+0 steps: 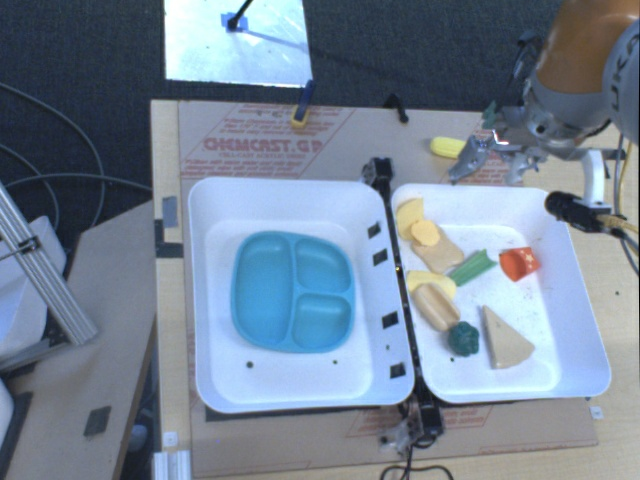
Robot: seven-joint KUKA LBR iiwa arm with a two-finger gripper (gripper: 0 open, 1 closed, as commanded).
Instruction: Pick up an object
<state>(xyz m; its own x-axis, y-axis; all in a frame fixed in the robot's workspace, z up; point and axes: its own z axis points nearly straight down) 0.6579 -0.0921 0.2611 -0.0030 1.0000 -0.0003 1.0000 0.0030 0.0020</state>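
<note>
My gripper [492,165] hangs over the far rim of the right bin [575,308], fingers spread, nothing between them. In that bin lie several toy foods. Two yellow pieces [418,222] and a tan block [441,254] sit by the left wall. A green stick [472,266] lies mid-bin, with a red-orange piece [518,262] to its right. Nearer the front are a tan and yellow roll [435,300], a dark green broccoli [463,339] and a tan wedge [505,339]. The nearest thing to the gripper is a yellow piece [447,147] on the bench, just left of it and outside the bin.
The left bin [215,218] holds a blue divided plate [294,291]. A black divider with clips [392,268] runs between the two bins. A black cylinder [575,211] on the arm juts over the right bin's far right corner. A shiny sheet [237,26] lies beyond the bench.
</note>
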